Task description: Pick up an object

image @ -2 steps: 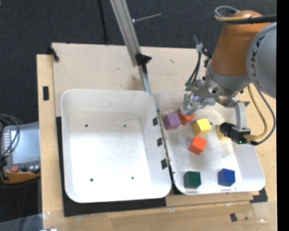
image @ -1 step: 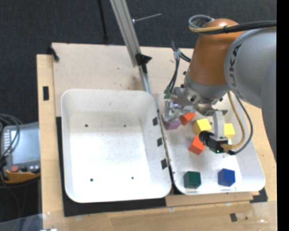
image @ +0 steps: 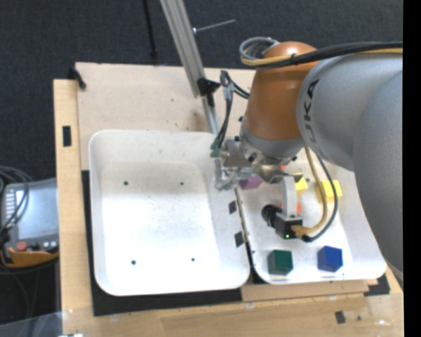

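- We see the gripper (image: 233, 168) low over the inner edge of the right bin (image: 358, 255), just beside the wall that parts the two bins.
- We cannot tell how the gripper is set; its tip is buried under the wrist hardware and cabling.
- A small purple object (image: 250, 182) lies right at the gripper, partly hidden by it. We cannot tell whether the two touch, or whether the object is gripped.
- Above the gripper we note the orange band (image: 277, 93), and behind it the grey arm (image: 358, 111) covering much of the right bin.
- Near the purple object, toward the right, a yellow piece (image: 330, 188) shows partly, with a black cable looped in front of it.
- A black part with a small green light (image: 281, 223) hangs below the wrist over the middle of the right bin.
- A green block (image: 281, 261) sits at the near edge of the right bin; a blue block (image: 330, 258) sits near it to the right, apart from it.
- The left bin (image: 154, 209) shows a bare white floor with a few dark specks.
- Both bins rest on a wooden bench (image: 126, 93); a metal rail (image: 186, 44) slants up from behind the bins.
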`<state>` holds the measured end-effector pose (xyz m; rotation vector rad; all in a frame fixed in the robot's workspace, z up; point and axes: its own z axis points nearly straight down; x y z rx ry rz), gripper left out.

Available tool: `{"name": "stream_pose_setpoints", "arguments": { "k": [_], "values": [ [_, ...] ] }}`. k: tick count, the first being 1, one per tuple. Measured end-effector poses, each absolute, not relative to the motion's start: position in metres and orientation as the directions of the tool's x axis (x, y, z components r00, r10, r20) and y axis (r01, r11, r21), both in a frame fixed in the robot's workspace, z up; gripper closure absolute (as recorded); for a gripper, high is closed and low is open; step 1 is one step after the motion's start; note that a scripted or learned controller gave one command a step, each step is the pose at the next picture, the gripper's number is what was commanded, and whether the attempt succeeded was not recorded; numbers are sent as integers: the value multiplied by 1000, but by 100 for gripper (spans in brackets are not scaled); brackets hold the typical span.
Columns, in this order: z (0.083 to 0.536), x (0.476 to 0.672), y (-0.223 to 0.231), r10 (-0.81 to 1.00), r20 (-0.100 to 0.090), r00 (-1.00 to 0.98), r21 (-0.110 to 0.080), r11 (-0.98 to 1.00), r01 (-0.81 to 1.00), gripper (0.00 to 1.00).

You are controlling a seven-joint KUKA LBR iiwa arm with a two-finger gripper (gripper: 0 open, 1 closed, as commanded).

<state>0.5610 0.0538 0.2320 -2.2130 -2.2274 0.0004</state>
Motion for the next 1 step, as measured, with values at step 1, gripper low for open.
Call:
{"name": "stream_pose_setpoints", "arguments": {
  "k": [1],
  "values": [
    [227,543,95,1000,1,-6,-2,6,1000,100]
  ]
}}
